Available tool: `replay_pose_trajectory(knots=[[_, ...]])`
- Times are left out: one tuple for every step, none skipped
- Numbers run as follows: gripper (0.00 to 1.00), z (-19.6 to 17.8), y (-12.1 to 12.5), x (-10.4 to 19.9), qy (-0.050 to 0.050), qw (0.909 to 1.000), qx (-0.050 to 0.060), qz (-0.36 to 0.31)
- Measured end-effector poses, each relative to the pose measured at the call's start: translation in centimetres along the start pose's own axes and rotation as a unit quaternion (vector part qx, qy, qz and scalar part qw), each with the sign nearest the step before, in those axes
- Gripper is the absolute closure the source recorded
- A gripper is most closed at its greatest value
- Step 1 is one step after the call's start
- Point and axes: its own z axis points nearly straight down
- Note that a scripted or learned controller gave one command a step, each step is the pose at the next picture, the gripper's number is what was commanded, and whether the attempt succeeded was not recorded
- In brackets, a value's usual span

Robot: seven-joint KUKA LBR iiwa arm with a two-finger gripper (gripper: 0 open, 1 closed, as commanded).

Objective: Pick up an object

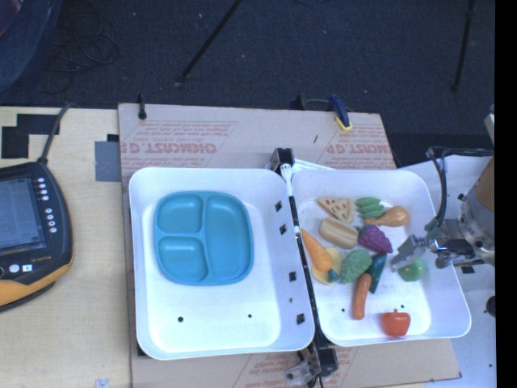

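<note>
We read the grey two-finger gripper (pixel 409 257) low over the right white plastic bin (pixel 440 318), fingers apart w/ a small round green toy (pixel 412 271) just under them. We'd centre, drop straight, close gently; purple grape bunch (pixel 374 238) sits near, left of the green toy.

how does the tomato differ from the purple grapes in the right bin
The tomato is red, round and smooth; the purple grapes are a bumpy cluster. The tomato lies alone near the right bin's front edge; the grapes sit in the crowded middle, touching other toy foods. Both are small toy foods in the same bin.
</note>
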Motion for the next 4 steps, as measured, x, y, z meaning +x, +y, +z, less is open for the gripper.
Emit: replay_pose_trajectory(knots=[[0.0, 14.8, 4.0, 1.5, 0.002, 1.0, 0.004, -0.002], [1.0, 13.1, 4.1, 1.0, 0.001, 1.0, 0.001, 0.003], [1.0, 9.1, 3.7, 5.4, 0.0, 1.0, -0.002, -0.002], [1.0, 15.1, 4.3, 7.1, -0.003, 1.0, -0.004, 0.002]])
